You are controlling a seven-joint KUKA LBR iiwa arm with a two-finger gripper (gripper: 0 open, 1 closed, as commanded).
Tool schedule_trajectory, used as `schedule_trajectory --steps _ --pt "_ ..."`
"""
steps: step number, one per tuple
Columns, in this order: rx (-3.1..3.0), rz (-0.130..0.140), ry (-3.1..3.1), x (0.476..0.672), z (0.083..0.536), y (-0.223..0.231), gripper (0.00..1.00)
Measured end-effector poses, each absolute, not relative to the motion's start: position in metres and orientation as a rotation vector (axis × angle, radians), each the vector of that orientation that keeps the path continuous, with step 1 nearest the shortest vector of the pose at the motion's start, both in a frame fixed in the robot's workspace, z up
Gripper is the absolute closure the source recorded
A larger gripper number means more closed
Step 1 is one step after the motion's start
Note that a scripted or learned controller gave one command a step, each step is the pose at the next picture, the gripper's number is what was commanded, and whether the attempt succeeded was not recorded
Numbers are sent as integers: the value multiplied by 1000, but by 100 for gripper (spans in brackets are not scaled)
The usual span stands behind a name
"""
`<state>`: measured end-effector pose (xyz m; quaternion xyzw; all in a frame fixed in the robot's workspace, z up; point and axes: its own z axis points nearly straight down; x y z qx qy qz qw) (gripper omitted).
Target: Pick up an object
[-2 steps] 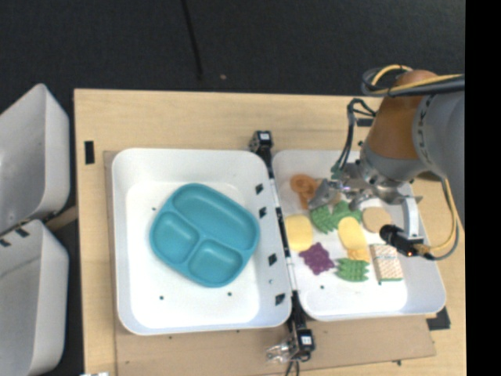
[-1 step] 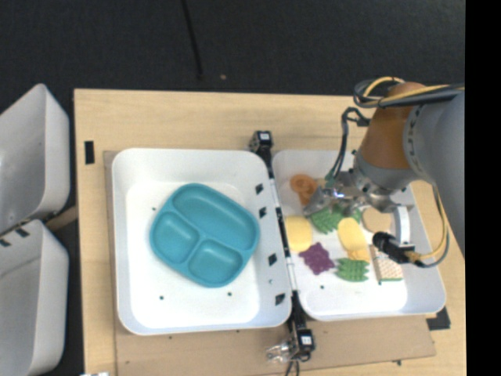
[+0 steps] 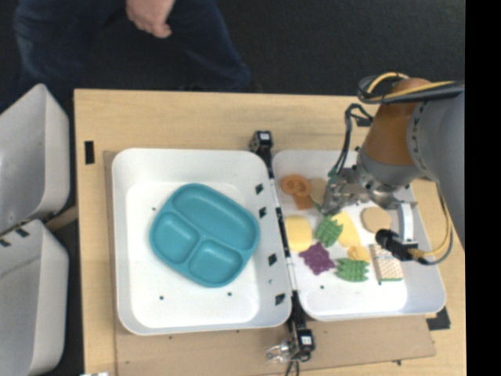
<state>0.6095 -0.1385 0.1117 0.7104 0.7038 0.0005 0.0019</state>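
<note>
1. The gripper [image 3: 335, 197] hangs low in the right bin [image 3: 423, 292], over its upper left part; whether its fingers stand apart or together I cannot tell.
2. Just below it lies a green leafy toy [image 3: 328, 230], overlapping a yellow piece [image 3: 298, 232].
3. An orange ring [image 3: 295, 186] sits to its left.
4. Further down: a purple piece [image 3: 317, 258] and another green one [image 3: 352, 270] (both small).
5. The left bin [image 3: 133, 304] holds a blue divided plate [image 3: 203, 233].
</note>
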Motion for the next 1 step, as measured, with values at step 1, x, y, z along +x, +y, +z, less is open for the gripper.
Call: schedule_trajectory --steps 1 --pt "2215 5 2220 614 159 -133 100"
